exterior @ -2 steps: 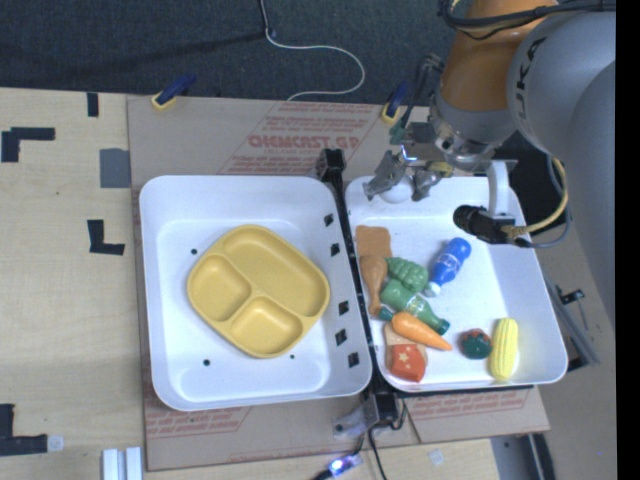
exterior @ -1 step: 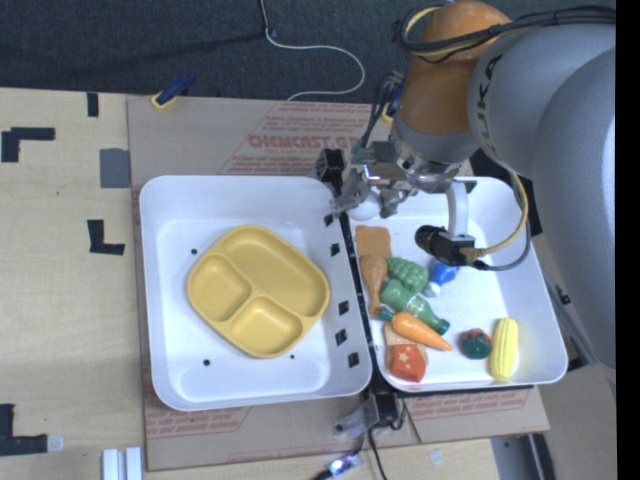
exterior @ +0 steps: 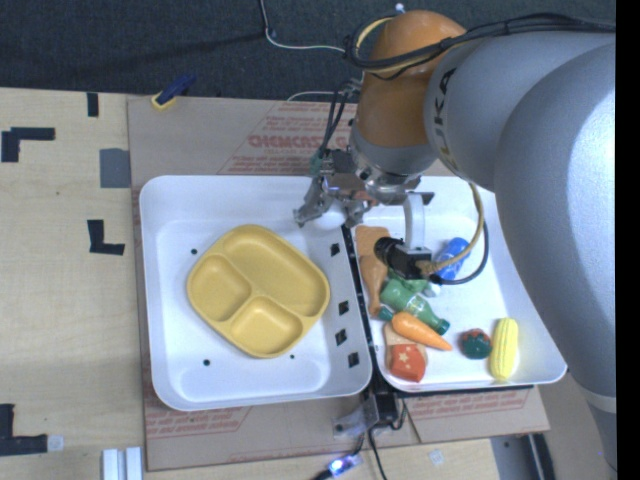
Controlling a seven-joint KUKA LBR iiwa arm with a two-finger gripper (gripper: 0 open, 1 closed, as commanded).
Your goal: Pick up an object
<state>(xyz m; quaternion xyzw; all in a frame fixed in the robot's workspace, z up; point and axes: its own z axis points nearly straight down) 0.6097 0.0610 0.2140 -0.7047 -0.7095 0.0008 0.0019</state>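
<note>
My gripper (exterior: 325, 210) hangs over the back edge of the left bin (exterior: 160, 268), close to the divider between the two bins. Its fingers stand open with nothing between them. A yellow divided plate (exterior: 258, 288) lies in the left bin, in front of and to the left of the gripper. The right bin (exterior: 530, 368) holds several toy foods: an orange piece (exterior: 370, 253), a green bottle (exterior: 410, 301), a carrot (exterior: 420, 331), a blue item (exterior: 453, 258), a yellow corn cob (exterior: 504, 348), a small red and green piece (exterior: 475, 343) and an orange-red piece (exterior: 406, 362).
The grey arm (exterior: 540, 138) covers the back and right of the right bin. A cable with a black part (exterior: 396, 258) hangs over the toys. The bins rest on cardboard (exterior: 200, 138). A blue and yellow item (exterior: 172, 91) lies on the bench behind it.
</note>
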